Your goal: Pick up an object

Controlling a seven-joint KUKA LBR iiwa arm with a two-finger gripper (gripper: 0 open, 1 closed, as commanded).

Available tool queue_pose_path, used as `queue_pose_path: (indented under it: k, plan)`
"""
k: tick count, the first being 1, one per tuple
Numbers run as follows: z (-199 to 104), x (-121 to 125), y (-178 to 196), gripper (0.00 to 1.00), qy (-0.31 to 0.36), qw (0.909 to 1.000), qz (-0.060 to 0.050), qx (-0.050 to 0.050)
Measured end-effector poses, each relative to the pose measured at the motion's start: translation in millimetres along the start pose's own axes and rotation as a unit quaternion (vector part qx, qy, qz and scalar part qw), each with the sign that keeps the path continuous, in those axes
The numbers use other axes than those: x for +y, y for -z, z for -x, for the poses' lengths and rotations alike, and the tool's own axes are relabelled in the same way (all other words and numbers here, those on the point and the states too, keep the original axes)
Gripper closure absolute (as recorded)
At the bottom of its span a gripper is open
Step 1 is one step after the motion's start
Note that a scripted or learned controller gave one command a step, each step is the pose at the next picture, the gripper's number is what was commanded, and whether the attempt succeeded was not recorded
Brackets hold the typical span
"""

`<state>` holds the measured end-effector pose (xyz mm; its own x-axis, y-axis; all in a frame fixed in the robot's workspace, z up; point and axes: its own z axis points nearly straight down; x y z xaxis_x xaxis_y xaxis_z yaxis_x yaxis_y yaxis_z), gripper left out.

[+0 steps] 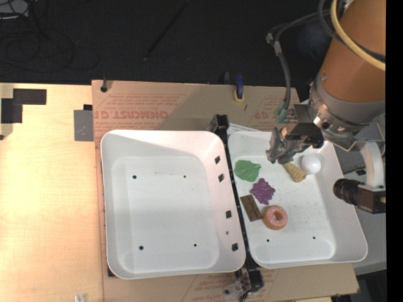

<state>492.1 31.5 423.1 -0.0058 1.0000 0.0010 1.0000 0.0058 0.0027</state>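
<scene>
We saw, from above and at a slant, a wooden bench with two shallow white bins side by side on a cardboard sheet [189, 106]. The left bin [119, 168] took up the middle of the view, and the right bin [340, 244] lay just beside it, their rims joined by black clips [228, 214].

The grey arm with its orange band [356, 43] reached in from the right, and its gripper [280, 151] hung over the upper part of the right bin. We could not tell how the gripper stood, since its dark tip was too small and cluttered to read.

The things to pick lay in the right bin. A green leaf-shaped piece [247, 169] sat near the inner rim. Just below it lay a purple bunch [263, 190]. A brown bar [250, 207] lay below that, tilted, with a pink ring like a doughnut [275, 217] just beside it. Near the gripper, to its right, lay a tan cone-like piece [295, 171] touching a white ball [312, 163].
</scene>
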Motion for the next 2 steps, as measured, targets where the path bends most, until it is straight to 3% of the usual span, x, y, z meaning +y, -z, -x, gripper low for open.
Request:
queue_pose_path:
  k: [1,2]
  plan:
    - [-0.4,8.2,-130.2,1.0,-0.003,0.9999,-0.01,-0.001]
    - [8.0,44.8,-58.6,1.0,-0.002,1.0,0.001,-0.001]
